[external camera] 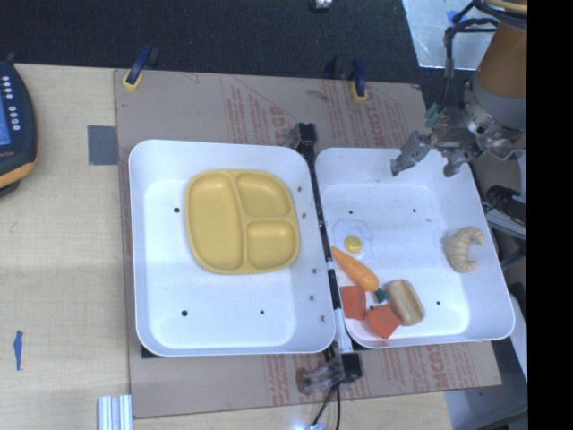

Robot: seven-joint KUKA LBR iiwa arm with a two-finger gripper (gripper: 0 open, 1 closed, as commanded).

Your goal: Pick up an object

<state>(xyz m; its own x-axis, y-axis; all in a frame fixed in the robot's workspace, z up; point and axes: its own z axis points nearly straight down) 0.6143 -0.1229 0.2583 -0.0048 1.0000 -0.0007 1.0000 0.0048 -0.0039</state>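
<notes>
The tool (pixel 431 157) hangs over the far edge of the right bin (pixel 407 213), its two fingers spread wide with nothing between them, so the task looks to be at its start: the approach, before any descent on a chosen item. Taking the right bin as the landmark, the candidate things lie well apart from the tool. A croissant (pixel 465 247) sits alone by the bin's right wall, the nearest piece to the tool and with free floor all round it. Against the bin's left wall rests a small fried egg (pixel 354 242), and just toward the near side of it an orange carrot (pixel 354 268) lies aslant. In the bin's near-left corner a bread roll (pixel 404 300) crowds against two red-orange blocks (pixel 369 313), touching or nearly so. The left bin (pixel 161 312), beside the right bin across the centre seam, carries a yellow divided plate (pixel 242 219). The next move calls for carrying the tool nearward over one item, most plausibly the croissant, turning the fingers across its narrow width, and lowering. The clustered corner pieces would likely be harder to straddle cleanly.
</notes>
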